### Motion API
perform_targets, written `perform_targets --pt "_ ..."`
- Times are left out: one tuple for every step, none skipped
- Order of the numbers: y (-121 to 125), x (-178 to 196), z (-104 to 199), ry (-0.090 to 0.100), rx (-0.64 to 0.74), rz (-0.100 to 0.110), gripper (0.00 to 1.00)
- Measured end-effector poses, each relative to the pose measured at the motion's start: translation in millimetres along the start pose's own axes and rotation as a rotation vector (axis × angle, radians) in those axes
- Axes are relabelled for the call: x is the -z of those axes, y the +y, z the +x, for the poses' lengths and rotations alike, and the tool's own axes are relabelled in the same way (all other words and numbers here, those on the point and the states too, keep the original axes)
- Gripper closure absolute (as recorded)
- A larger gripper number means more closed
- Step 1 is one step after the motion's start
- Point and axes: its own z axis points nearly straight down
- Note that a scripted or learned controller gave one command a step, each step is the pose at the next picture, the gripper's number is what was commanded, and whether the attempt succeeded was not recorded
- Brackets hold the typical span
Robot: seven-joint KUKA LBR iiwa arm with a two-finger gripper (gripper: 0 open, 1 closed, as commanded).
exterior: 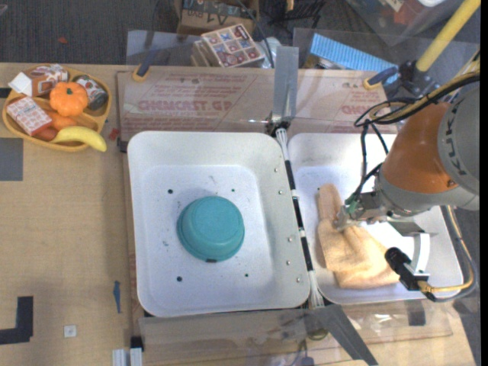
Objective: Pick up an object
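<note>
A tan, soft-looking cloth lump (354, 259) lies in the right white bin (305, 158), with a narrower tan piece (329, 199) sticking up toward the bin's back. My gripper (348, 213) hangs low over the lump's upper left part, right beside the narrow piece, and its tip is hidden by the wrist. The grey arm with its orange band (415, 162) reaches in from the right above that bin. A teal bowl (212, 228) rests upside down in the middle of the left white bin (152, 166), well away from the gripper.
A yellow plate of toy food (53, 109) with a banana and an orange pumpkin sits at the far left of the bench. Cardboard sheets (198, 101) lie behind the bins. Black cables (370, 139) trail from the arm over the right bin's back.
</note>
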Motion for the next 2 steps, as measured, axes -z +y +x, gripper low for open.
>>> perform_targets --pt "44 116 -5 0.006 0.400 0.016 1.00" --pt "60 122 15 0.001 -0.041 0.017 1.00"
